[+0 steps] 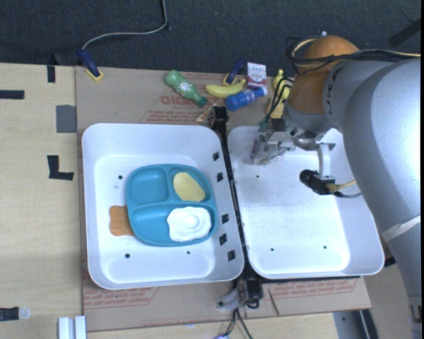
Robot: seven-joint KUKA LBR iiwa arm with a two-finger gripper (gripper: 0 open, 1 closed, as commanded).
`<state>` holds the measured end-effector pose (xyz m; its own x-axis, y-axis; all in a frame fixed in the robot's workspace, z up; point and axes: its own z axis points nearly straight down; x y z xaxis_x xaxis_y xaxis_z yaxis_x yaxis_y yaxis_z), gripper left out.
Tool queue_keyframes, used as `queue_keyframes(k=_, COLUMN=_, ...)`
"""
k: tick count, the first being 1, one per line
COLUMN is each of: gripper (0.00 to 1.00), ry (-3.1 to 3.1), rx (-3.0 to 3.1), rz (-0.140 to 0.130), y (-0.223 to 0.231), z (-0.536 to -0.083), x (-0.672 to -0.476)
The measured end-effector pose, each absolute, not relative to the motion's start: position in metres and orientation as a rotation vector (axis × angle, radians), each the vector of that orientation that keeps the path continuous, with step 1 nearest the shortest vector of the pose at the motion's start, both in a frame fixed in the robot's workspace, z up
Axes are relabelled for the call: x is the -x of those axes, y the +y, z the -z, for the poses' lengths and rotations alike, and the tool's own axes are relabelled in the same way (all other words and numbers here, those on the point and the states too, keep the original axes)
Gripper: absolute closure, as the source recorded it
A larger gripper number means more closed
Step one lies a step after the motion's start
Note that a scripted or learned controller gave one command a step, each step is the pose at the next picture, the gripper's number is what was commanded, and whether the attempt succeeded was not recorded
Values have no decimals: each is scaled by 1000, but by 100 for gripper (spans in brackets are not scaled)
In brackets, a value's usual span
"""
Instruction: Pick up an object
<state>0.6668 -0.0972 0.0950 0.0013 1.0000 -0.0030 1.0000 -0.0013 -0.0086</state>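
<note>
A blue divided plate [150, 196] lies in the left bin [102, 154]. On it sit a yellow oval piece [189, 186] and a white fried-egg toy [189, 223]. An orange-brown toast slice [118, 220] rests against the plate's left edge. My gripper [266, 148] points down into the far left corner of the right bin [304, 246], close to the bin floor and apart from all of these objects. The grey arm with its orange band covers the bin's far right part.
Behind the bins on the cardboard lie a green bottle [184, 87], a banana [224, 89], a blue bottle [242, 99] and a small red-and-white box [256, 72]. A black divider with clips [226, 182] runs between the bins. A cable [325, 183] loops beside the wrist.
</note>
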Motion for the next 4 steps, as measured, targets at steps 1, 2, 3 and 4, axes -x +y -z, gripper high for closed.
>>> queue_keyframes(k=1, gripper=0, ry=-2217, rx=2220, rz=-14, y=-97, z=-94, x=-667)
queue_keyframes(k=2, gripper=0, ry=-2214, rx=2214, rz=-10, y=-112, z=-84, x=-667)
queue_keyframes(k=3, gripper=0, ry=-2216, rx=2220, rz=-13, y=-104, z=-84, x=-666)
queue_keyframes(k=4, gripper=0, ry=-2217, rx=2221, rz=-12, y=-98, z=-84, x=-666)
